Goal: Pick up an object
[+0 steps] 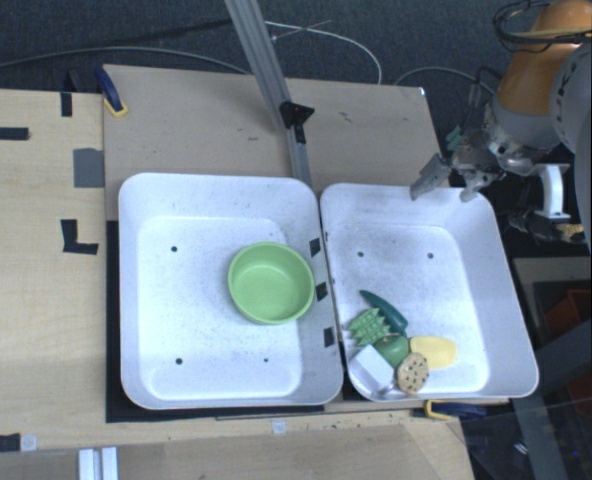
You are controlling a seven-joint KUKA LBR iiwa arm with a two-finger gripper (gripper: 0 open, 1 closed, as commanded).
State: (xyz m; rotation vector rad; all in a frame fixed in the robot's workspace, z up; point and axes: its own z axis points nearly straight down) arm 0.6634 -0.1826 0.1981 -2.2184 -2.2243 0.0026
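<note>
A light green bowl (pixel 270 283) sits upright in the left bin (pixel 156 208), toward its right side. In the near left corner of the right bin (pixel 476 238) lies a cluster of small things: a dark green piece (pixel 385 311), a spiky green toy (pixel 367 325), a yellow piece (pixel 432 350), a round tan speckled piece (pixel 412 372) and a white block (pixel 373 369). My gripper (pixel 445 182) hangs over the far right rim of the right bin, well away from that cluster. Its two fingers are spread apart, with nothing between them.
A grey metal pole (pixel 261 58) slants across the wooden bench from the top down to the seam between the bins. Cables (pixel 326 38) lie on the dark floor behind. Black tape marks (pixel 76 236) dot the bench at left.
</note>
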